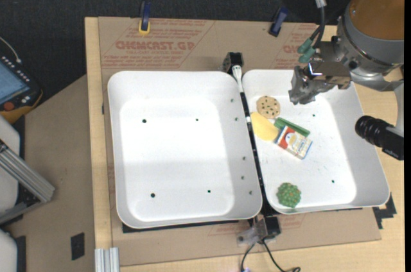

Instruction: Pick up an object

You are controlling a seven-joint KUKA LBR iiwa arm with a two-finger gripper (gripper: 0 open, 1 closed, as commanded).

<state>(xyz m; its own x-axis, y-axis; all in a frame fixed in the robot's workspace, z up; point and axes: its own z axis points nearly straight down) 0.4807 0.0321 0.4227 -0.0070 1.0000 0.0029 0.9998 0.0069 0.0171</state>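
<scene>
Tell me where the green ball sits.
The green ball lies in the right bin, near its front edge, apart from the small carton above it.

In the right bin (334,155) in front of me lie four pieces. A round cookie (268,106) with dark chips lies flat, touching a yellow slice (262,127) below it. Just beside that, a small red, green and white carton (293,139) (tilted diagonally). A green bumpy ball (289,194) sits apart, near the front rim.
</scene>
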